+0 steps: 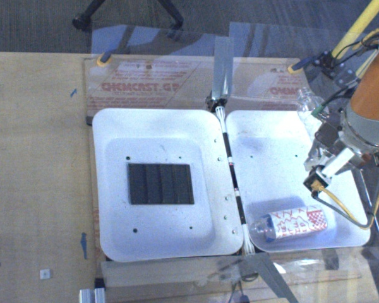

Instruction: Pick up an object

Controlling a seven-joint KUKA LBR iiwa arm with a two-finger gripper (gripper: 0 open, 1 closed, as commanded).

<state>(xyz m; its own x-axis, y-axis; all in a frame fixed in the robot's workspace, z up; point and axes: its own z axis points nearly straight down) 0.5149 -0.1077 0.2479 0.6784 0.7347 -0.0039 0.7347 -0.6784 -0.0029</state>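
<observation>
A red-and-white patterned tube with a clear cap lies on its side near the front edge of the right bin. A dark grey ribbed rectangular pad lies flat in the middle of the left bin. My gripper hangs over the right side of the right bin, behind and to the right of the tube and apart from it. Nothing shows in its grasp.
The grey arm with its orange band comes in from the right above the right bin's edge. A clear panel with red lettering stands behind the bins. A raised divider separates the two bins.
</observation>
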